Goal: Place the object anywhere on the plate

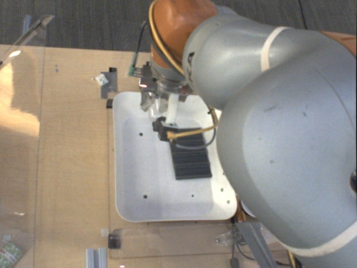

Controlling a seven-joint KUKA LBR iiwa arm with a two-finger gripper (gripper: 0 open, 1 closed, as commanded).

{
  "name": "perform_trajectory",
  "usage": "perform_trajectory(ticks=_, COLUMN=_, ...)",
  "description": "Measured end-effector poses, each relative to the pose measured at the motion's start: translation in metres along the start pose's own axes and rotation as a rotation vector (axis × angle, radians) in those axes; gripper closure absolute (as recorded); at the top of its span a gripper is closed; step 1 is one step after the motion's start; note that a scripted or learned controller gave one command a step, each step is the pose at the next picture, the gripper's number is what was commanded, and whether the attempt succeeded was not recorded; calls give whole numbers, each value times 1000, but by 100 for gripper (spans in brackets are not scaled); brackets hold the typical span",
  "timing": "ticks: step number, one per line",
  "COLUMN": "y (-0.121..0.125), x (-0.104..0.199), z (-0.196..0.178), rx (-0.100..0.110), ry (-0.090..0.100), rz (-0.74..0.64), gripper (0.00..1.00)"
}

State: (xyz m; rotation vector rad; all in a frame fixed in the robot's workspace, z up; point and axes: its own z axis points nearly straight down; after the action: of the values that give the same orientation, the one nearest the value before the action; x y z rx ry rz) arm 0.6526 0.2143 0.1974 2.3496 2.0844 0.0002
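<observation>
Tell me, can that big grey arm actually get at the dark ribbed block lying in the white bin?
Probably yes. The dark ribbed rectangular block lies flat in the shallow white bin with bare floor around it, and the gripper hangs just beyond its far end. Nothing stands between them.

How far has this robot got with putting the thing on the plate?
Done: nothing that can be confirmed; I can make out no plate. In hand: the gripper hangs low over the far end of the white bin, close to a dark ribbed block lying on the bin floor, with the bulky arm covering much of the scene. Left: showing a grasp, then the placing itself.
</observation>
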Motion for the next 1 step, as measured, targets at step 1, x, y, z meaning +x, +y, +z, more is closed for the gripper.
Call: perform_trajectory(ticks=1, y=14, x=18, z=12, rx=-4, ry=1, rz=-579, gripper=100)
